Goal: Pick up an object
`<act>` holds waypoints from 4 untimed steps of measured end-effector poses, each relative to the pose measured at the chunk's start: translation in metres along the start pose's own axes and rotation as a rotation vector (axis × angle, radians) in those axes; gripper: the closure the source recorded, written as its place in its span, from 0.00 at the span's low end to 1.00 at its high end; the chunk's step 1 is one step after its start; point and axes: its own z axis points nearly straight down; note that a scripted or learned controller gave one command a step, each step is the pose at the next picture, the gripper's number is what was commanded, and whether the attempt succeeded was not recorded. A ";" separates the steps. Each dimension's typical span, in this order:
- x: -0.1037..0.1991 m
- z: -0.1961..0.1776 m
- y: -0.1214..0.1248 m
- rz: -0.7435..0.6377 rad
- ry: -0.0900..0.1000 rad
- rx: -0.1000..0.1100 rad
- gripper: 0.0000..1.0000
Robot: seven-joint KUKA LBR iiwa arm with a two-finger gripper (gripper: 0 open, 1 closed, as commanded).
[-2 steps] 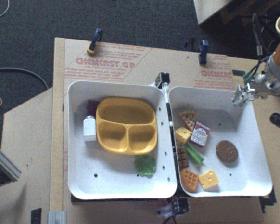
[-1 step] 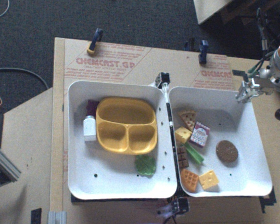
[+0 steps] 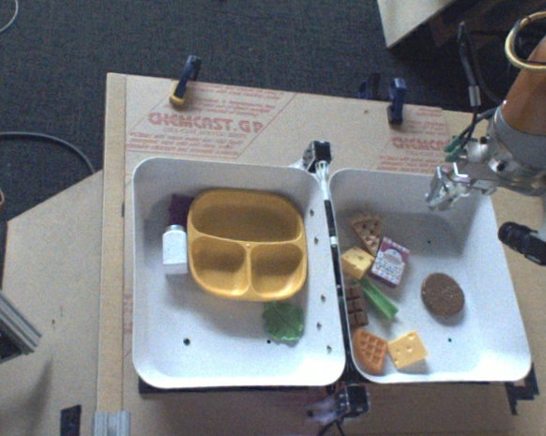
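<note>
My gripper (image 3: 442,192) hangs over the far edge of the right bin (image 3: 488,356), its fingers pointing down with nothing between them. Below it in that bin lie a brown round cookie (image 3: 443,295), a pink and white carton (image 3: 391,261), a waffle wedge (image 3: 367,233), a cheese cube (image 3: 355,263), a green piece (image 3: 378,299), a chocolate bar (image 3: 354,306), an orange waffle (image 3: 370,350) and a holed cheese block (image 3: 407,350). The gripper is well apart from all of them.
The left bin (image 3: 141,343) holds a yellow divided plate (image 3: 247,243), a white bottle (image 3: 175,249), a purple item (image 3: 179,205) and a green leafy toy (image 3: 284,322). Clamps (image 3: 184,80) stand at the board's far edge. The arm fills the upper right.
</note>
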 end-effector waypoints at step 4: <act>0.154 -0.002 -0.072 0.002 -0.001 -0.002 1.00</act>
